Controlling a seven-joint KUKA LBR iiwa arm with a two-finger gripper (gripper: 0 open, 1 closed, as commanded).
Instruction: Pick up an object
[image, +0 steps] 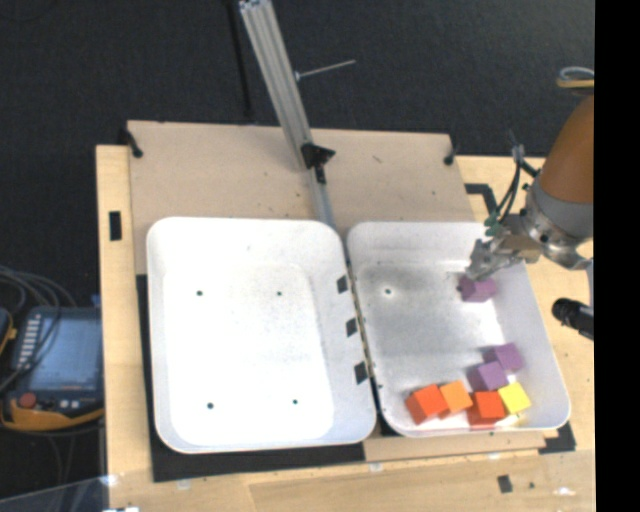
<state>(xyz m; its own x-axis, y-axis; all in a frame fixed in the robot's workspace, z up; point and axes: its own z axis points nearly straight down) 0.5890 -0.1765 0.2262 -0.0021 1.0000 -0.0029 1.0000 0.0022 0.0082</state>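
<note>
Purple block (477, 289) lies in the right bin (420, 330), directly under the pincer (484, 264); its open-or-closed state cannot be told. Step appears to be grasping. Next move likely requires a confirmed grip, then a straight lift clear of the clustered blocks (470, 392).

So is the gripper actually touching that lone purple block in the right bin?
Cannot tell. In the camera view the gripper sits directly over the purple block's upper edge, overlapping it, but the slanted angle shows neither contact nor a gap.
</note>
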